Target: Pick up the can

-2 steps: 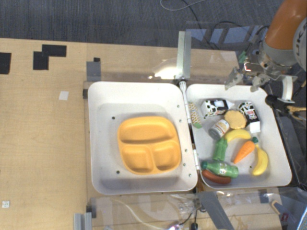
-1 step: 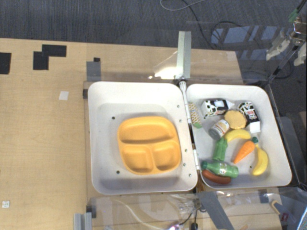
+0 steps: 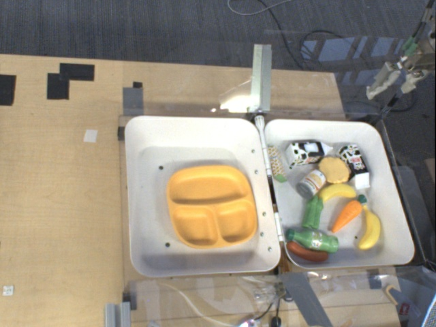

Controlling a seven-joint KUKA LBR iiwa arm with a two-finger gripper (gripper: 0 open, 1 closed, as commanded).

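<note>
The can (image 3: 313,182) is small and silver with a pale label. It lies tilted in the right bin (image 3: 388,182), near the bin's middle. A round tan cookie (image 3: 334,169) touches its upper right side and a green bottle (image 3: 313,212) lies just below it. My gripper (image 3: 390,80) hangs high at the upper right, beyond the right bin's far corner and well apart from the can. Nothing shows between its fingers.
Around the can lie two cow-patterned toys (image 3: 304,152) (image 3: 353,157), a white cube (image 3: 361,180), two bananas (image 3: 338,193) (image 3: 370,229), a carrot (image 3: 347,213), a green cucumber (image 3: 312,239) and a red sausage (image 3: 306,253). The left bin (image 3: 146,182) holds a yellow divided tray (image 3: 208,205).
</note>
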